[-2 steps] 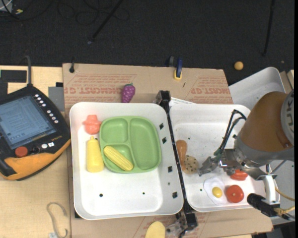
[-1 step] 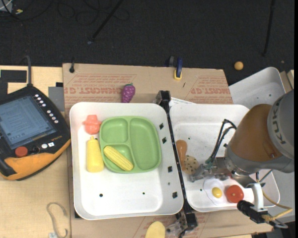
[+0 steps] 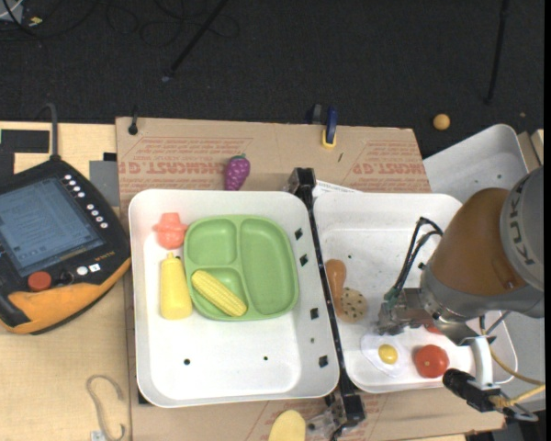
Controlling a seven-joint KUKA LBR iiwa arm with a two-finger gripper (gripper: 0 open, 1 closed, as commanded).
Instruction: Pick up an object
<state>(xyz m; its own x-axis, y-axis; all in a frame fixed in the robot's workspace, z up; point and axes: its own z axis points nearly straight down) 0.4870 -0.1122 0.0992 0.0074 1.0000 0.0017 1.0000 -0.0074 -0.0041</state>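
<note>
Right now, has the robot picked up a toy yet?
Not that I can see. Done: the arm has reached into the right bin. In hand: the gripper is low beside the cookie, above the fried egg and near the tomato. Left: grabbing and lifting one.

Floor: dark carpet [image 3: 257, 44], black cables [image 3: 202, 16] trailing across it
Bench: pale wood top [image 3: 55, 375]
Underlay: brown printed cardboard [image 3: 193, 159] beneath the bins
Bench left: teach pendant [image 3: 46, 237], orange-edged, screen lit
</note>
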